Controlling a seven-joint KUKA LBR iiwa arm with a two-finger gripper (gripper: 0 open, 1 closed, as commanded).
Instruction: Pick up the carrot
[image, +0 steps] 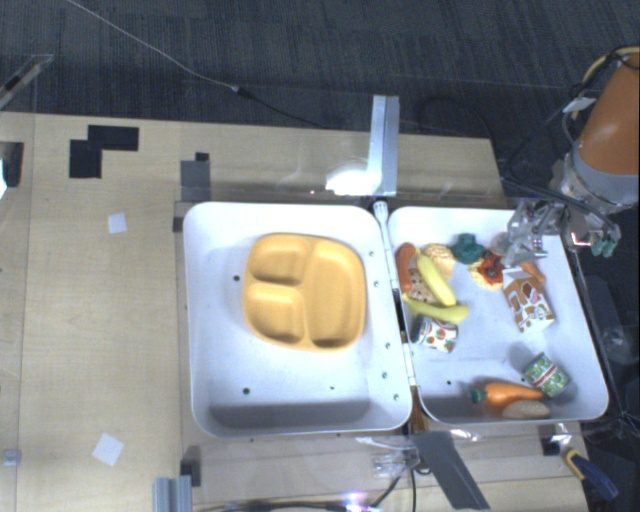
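Note:
The carrot (508, 391) is orange with a green top and lies on its side near the front edge of the right bin (580, 300). A beige oblong piece (526, 408) rests against its front side. My gripper (524, 236) hangs over the bin's far right corner, well behind the carrot. It is just above a red strawberry-like toy (488, 269) and a small patterned carton (527, 302). The orange wrist band (612, 135) shows at the right edge.
The right bin also holds a green can (546, 375) close behind the carrot, two bananas (437, 292), a red sausage (404, 267), a teal item (465, 245) and a small cup (438, 338). A yellow divided plate (304, 290) lies in the left bin (215, 330).

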